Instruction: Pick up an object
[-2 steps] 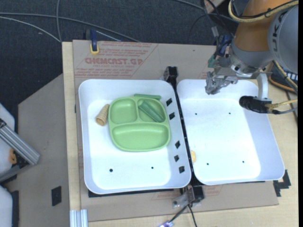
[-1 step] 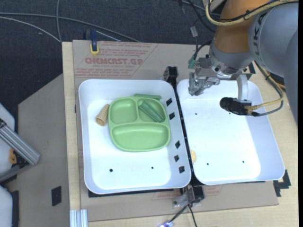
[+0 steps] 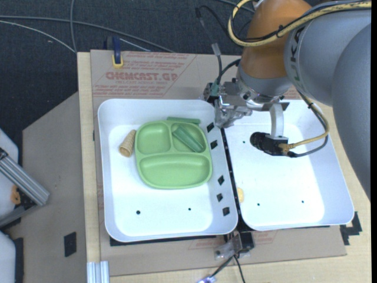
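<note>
A light green divided plate (image 3: 172,155) lies in the left bin (image 3: 118,211). A darker green flat piece (image 3: 189,137) rests in the plate's upper right compartment. A tan waffle cone (image 3: 126,143) lies just left of the plate. My gripper (image 3: 224,115) hangs low over the back end of the ridge between the two bins, just right of the plate's upper right corner and apart from the green piece. Nothing shows in its grasp.
The right bin (image 3: 294,205) holds a small yellow bit (image 3: 240,196) by its left wall. A black module with a yellow cable (image 3: 268,142) hangs off the wrist over that bin. The arm's orange band (image 3: 277,28) looms over the back edge. Cardboard (image 3: 147,72) lies under both bins.
</note>
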Available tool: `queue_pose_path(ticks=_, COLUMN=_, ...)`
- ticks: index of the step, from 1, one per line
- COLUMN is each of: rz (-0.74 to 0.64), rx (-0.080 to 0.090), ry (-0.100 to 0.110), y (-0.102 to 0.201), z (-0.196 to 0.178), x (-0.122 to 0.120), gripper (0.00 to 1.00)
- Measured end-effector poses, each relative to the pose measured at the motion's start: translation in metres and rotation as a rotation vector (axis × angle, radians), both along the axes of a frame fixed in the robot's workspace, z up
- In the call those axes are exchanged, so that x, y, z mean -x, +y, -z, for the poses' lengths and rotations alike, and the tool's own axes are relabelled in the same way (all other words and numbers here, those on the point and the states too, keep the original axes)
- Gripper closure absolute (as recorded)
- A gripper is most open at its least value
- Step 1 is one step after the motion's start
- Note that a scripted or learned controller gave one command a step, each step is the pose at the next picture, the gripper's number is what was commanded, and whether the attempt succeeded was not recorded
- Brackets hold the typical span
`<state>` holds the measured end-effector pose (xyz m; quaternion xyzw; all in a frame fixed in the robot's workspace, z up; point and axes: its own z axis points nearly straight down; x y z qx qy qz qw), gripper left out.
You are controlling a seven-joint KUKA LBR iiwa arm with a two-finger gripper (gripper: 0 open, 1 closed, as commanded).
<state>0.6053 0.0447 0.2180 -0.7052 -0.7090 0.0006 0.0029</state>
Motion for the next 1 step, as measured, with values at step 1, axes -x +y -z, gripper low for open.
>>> queue_pose_path(ticks=1, rz=-0.001, rx=0.000, ry=-0.001, y=0.0433, z=-0.0143, x=0.0231, gripper=1.00)
